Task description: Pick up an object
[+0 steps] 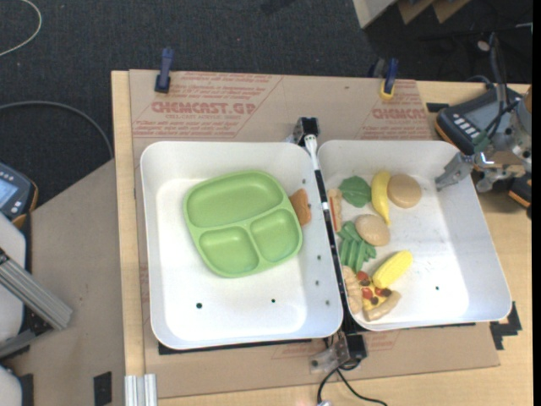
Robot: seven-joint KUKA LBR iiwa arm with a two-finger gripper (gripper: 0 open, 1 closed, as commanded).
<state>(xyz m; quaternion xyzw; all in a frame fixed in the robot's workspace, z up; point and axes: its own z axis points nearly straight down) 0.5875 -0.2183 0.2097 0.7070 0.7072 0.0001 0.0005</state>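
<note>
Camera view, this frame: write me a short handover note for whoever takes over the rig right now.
Claw: at the right bin's upper right rim, holding nothing; I cannot tell whether it is open or shut.
Left bin: green divided plate, with an orange piece at its right edge.
Right bin: toy food bunched on its left half, including a banana, a bun, green leafy pieces, corn and a pizza slice.
Done: nothing picked yet.
Left: descend on one item, grip, lift.
</note>
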